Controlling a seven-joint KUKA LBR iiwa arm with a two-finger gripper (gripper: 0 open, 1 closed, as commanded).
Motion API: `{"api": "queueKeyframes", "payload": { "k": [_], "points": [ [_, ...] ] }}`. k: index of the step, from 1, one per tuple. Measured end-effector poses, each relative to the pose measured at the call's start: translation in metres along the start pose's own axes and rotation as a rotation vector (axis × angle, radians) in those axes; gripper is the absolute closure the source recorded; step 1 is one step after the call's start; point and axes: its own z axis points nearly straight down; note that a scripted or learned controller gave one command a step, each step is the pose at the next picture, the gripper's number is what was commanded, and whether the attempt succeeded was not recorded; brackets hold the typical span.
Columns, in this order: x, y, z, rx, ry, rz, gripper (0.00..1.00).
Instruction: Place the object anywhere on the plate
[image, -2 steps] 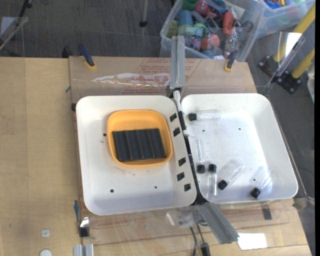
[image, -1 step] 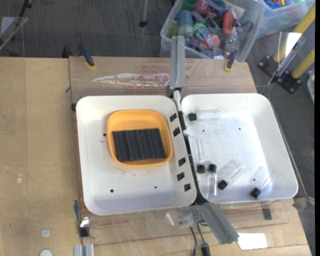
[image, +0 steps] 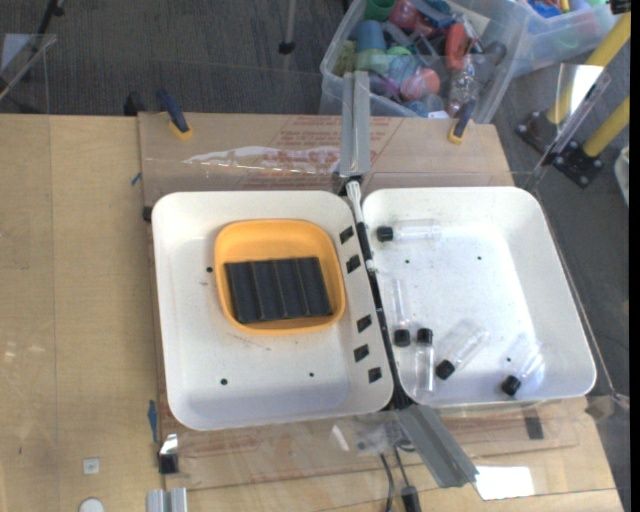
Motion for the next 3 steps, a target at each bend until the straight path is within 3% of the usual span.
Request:
{"api": "queueKeyframes", "payload": {
  "k": [1, 2, 3],
  "points": [
    [0.0000, -0.0055, -0.0001, 0.002, 0.004, -0.218, 1.00],
    [0.0012, -0.0047, 0.0003, 0.002, 0.003, -0.352, 1.00],
    [0.0041, -0.0027, 0.0006, 0.001, 0.002, -0.655, 1.00]
  ]
}}
